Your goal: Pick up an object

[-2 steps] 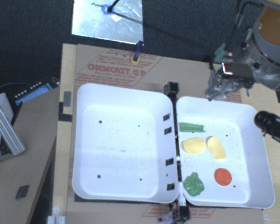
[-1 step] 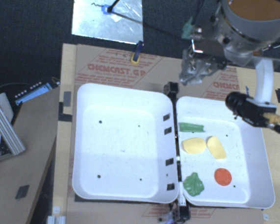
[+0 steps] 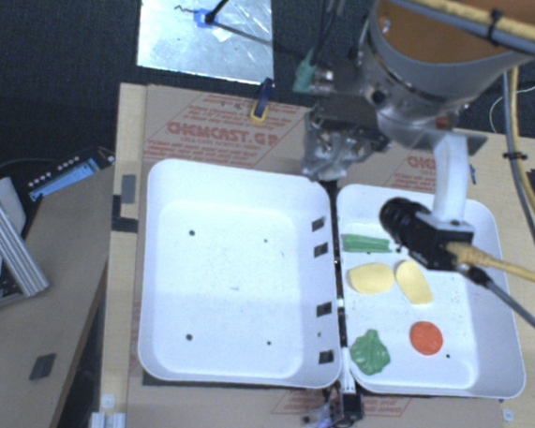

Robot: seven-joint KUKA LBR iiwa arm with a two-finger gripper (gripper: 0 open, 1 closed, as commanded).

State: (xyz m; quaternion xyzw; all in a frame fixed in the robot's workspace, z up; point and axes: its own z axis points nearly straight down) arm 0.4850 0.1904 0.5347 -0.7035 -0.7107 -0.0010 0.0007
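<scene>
While the arm hangs over the back edge of the bins, the gripper (image 3: 327, 167) sits just above the top of the divider between the left bin (image 3: 166, 246) and the right bin (image 3: 497, 372), and nothing shows between its metal parts, so I judge this the approach step, no pick made yet. Whether the fingers are apart or together I cannot tell; they are too small and blurred against the wrist. All candidate things lie in the right bin: one green bar (image 3: 365, 243) near the divider at the top, two yellow pieces, the yellow piece by the divider (image 3: 370, 278) and the other yellow piece (image 3: 414, 283) just beside it, nearly touching, one orange-red round piece (image 3: 426, 338) lower right, and one green leafy piece (image 3: 370, 352) at the bottom near the divider. That makes five things. A black cylindrical unit (image 3: 423, 235) on a white bracket hangs over the bin just beside the bar. My guess: the next move calls for shifting over the right bin, choosing one piece standing apart, such as the orange-red one, then descending straight onto it. Both bins sit on the desk (image 3: 145, 112).
</scene>
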